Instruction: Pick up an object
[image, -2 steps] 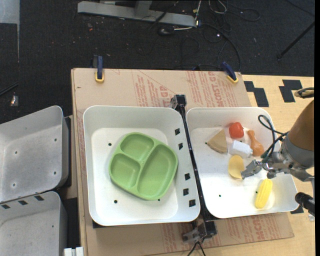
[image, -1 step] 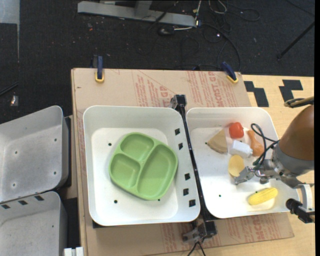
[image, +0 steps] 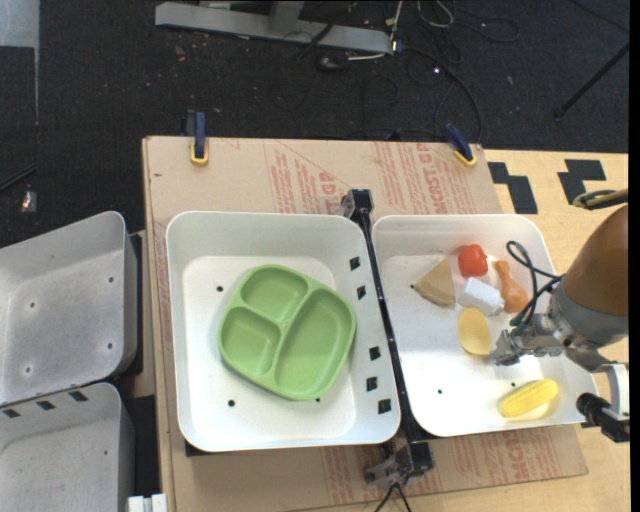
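Note:
The right bin (image: 430, 400) holds several small items: a tan wedge (image: 435, 284), a red piece (image: 472, 260), a white block (image: 481, 295), an orange carrot-like stick (image: 511, 284), a pale yellow oval (image: 474, 332) and a yellow banana-like piece (image: 528, 398). My gripper (image: 508, 348) hangs low in this bin, just right of the pale yellow oval and above the banana piece. I see nothing clearly between its fingers.
The left bin (image: 190, 300) carries a green three-compartment plate (image: 288, 329). A black divider (image: 378, 320) runs between the bins. Grey trays (image: 60, 300) lie off the bench at the left. Clamps (image: 199, 140) grip the board's far edge.

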